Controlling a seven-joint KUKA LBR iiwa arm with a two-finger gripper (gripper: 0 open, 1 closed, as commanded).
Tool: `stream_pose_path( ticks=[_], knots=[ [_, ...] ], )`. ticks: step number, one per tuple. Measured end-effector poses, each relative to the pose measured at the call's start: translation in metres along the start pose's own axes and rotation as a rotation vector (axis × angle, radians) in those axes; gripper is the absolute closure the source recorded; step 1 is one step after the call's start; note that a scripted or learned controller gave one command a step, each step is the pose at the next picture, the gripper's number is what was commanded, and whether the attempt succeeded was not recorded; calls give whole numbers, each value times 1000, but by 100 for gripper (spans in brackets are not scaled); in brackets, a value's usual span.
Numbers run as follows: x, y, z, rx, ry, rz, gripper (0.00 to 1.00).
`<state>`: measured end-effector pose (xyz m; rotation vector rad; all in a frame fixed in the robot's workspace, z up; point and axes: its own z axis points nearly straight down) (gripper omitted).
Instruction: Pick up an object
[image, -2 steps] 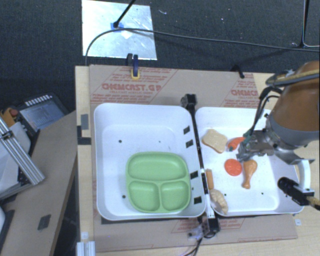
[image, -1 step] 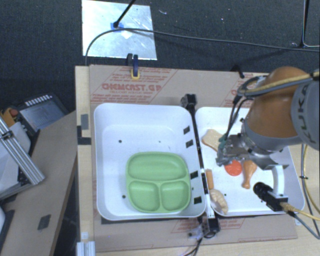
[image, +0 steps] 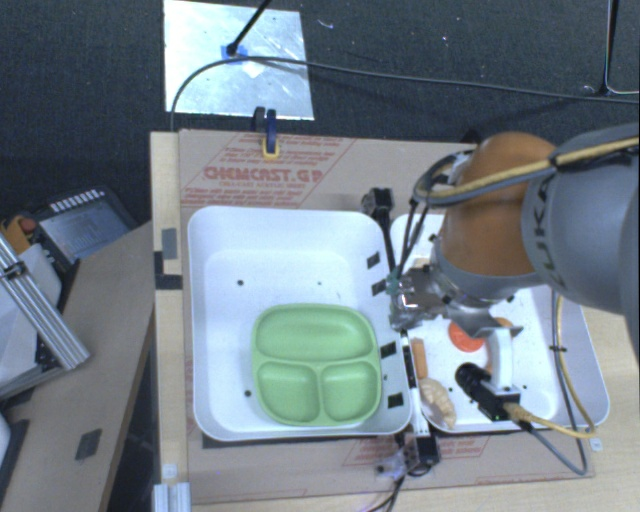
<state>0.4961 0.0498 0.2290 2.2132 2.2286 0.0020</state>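
Note:
My gripper (image: 404, 303) hangs low over the left part of the right bin (image: 590, 385), near the wall between the two bins; the arm's grey and orange wrist covers most of it. A red-orange round piece (image: 464, 337) lies just right of the gripper, partly under the wrist. A small orange stick (image: 418, 356) lies just below the gripper, close to the bin's left wall. A tan lumpy object (image: 437, 401) rests at the front left corner of the right bin. Nothing can be seen held.
A green three-compartment plate (image: 316, 362) lies in the front half of the left bin (image: 230, 250). The arm covers the back and middle of the right bin. Cables trail across the bench's front right.

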Motion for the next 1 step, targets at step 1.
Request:
stream_pose_path(
  ticks=[1],
  knots=[
    [52,0,-8,1,1,-3,100]
  ],
)
